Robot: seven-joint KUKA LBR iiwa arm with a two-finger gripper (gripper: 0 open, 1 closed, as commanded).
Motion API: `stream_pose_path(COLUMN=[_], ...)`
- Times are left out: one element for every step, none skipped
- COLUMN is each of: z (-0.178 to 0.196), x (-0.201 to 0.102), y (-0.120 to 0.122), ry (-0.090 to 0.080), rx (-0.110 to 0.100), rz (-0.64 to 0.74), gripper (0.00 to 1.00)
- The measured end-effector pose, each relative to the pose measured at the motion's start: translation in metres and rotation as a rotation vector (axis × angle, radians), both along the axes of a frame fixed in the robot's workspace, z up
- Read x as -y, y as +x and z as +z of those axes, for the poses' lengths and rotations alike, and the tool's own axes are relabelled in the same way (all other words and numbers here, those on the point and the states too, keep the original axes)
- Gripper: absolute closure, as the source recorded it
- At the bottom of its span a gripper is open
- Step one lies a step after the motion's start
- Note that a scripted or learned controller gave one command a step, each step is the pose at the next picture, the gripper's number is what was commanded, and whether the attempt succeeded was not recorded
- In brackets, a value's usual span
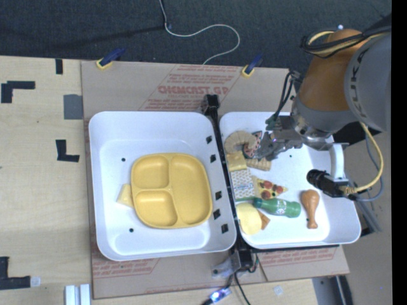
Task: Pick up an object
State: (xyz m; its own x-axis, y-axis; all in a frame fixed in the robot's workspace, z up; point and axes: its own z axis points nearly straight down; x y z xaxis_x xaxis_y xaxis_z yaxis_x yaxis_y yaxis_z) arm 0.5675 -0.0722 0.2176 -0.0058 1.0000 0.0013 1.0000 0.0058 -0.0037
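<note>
- Gripper (262, 150): lowered into the upper left part of the right bin, among the toy foods there; whether its fingers are spread or closed cannot be told, and no object can be seen between them.
- Arm (337, 75): grey with an orange band, reaching in from the right and covering the upper right corner of the right bin.
- Bench (38, 189): light wood surface bearing a brown cardboard sheet (184, 88) with red lettering, on which both bins rest.
- Left bin (105, 138): shallow, white, holding a yellow compartment tray (170, 190) with three sections, lying flat near the centre; a pale yellow wedge (124, 196) touches the tray's left edge.
- Right bin (337, 230): shallow, white, side by side with the left bin.
- Green bottle (277, 207): lying on its side in the lower middle of the right bin, cap pointing right.
- Yellow round piece (249, 219): at the bin's lower left corner, just beside the bottle.
- Drumstick (310, 206): brown, lying to the right of the bottle, apart from it.
- Pizza slice (269, 187): with red dots, just above the bottle.
- Patterned cracker (241, 184): against the left wall, left of the pizza slice.
- Round brown pastry (238, 141): at the upper left, just beside the gripper.
- Blue and yellow clamps (111, 57): at the cardboard's upper edge.
</note>
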Motion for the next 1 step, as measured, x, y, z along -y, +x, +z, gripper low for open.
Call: stream_pose_path(z=[-0.0024], x=[-0.0453], y=[0.0019], ry=[0.000], rx=[0.001], rz=[0.001], gripper=[1.00])
